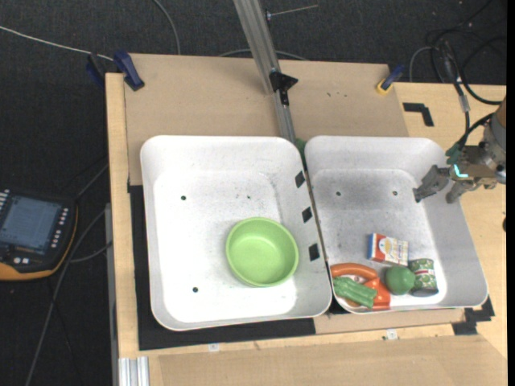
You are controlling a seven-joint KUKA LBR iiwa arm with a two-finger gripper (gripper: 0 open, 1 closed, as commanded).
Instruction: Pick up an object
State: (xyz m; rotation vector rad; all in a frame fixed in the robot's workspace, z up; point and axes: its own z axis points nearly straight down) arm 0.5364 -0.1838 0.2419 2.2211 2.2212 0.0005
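No lettering, number or brand is showing legibly anywhere. The small carton (389,249) and the can (423,276) in the right bin (451,215) are carrying coloured printing too small to read. The screen of the handheld pendant (30,230) left of the bench is showing content too blurred to read.

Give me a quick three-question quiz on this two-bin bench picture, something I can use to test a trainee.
1. True or false: the green bowl sits in the left bin.
2. Where in the right bin are the small items clustered: A) far corner, B) near edge, C) centre?
3. Fill in: the pincer is above the right bin's ____ rim.

Key: 1 true. 2 B; the small carton, green ball, can and orange tray lie along the near edge. 3 right.
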